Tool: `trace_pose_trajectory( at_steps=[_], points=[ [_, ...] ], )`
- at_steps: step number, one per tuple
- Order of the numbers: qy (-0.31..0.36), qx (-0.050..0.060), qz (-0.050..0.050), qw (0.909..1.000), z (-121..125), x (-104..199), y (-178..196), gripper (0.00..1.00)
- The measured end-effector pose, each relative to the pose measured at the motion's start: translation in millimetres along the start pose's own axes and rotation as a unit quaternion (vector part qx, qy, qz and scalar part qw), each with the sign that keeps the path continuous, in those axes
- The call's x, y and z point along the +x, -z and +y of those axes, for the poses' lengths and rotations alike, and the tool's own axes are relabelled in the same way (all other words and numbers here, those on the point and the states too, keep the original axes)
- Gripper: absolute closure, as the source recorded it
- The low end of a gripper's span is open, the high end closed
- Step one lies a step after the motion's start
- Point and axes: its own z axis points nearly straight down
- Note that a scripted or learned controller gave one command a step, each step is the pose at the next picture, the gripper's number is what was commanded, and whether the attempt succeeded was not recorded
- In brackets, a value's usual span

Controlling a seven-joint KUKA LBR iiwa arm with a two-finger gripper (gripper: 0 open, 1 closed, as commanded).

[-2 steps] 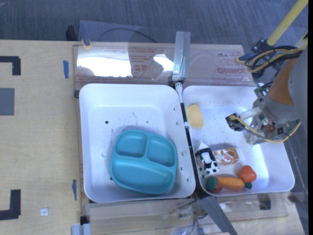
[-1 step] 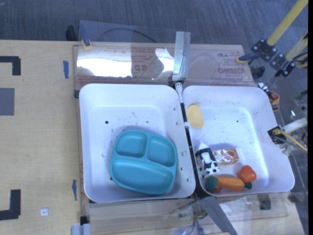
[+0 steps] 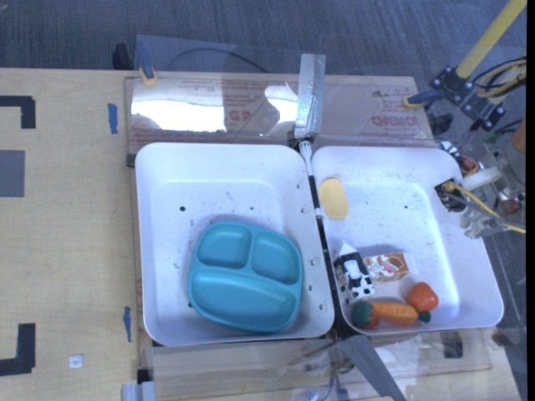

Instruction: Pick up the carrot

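Carrot (image 3: 391, 312) lies on its side near the front edge of the right bin (image 3: 435, 215), its green top pointing left toward the divider between the two bins. Just beside its right end sits a small red-orange tomato-like toy (image 3: 422, 296), touching or nearly touching it. Right behind the carrot, a small carton with a cow print (image 3: 355, 276) and a flat packet with a brown and white picture (image 3: 387, 266) lie close together. Farther back in the same bin, against the left wall, rests a pale yellow oval piece (image 3: 333, 197), well apart from the carrot. The left bin (image 3: 167, 174) holds a teal divided plate (image 3: 246, 276), set toward the front. At the right edge of the worktop, above the right bin's far corner, a cluster of metal parts and yellow cables (image 3: 475, 192) marks where the arm comes in; I cannot tell from here whether the claw is spread or pressed together. Nothing is touching the carrot from above.
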Motion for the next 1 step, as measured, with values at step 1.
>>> trace_pose_trajectory(
  at_steps=[1],
  points=[
    [-0.002,-0.001,0.002,1.0000,-9.3,29.5,21.0,1.00]
  ],
)
